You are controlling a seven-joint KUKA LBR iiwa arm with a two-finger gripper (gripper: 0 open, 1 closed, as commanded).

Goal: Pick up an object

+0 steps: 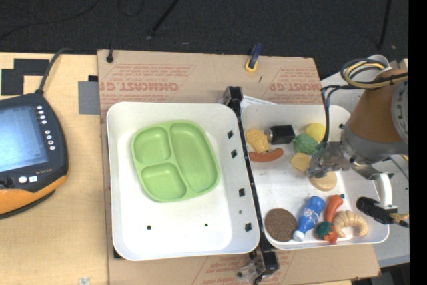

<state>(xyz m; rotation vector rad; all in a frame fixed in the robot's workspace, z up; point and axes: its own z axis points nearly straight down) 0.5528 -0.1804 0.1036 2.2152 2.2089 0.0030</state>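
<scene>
Item: tan disc (pixel 325 181), lying in the right bin (pixel 267 173), directly beneath my end effector (pixel 325 165). I am judging it light, stiff, flat; best taken across its rim. I cannot tell how my end effector is set. Neighbours crowding: yellow piece (pixel 301 161) just beside, green toy (pixel 307 144) near. Bare bin floor is lying open toward the bin's centre.

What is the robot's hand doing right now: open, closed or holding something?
Hand: cannot be told. It sits low in the right bin, above a tan round piece, beside the green toy.
</scene>
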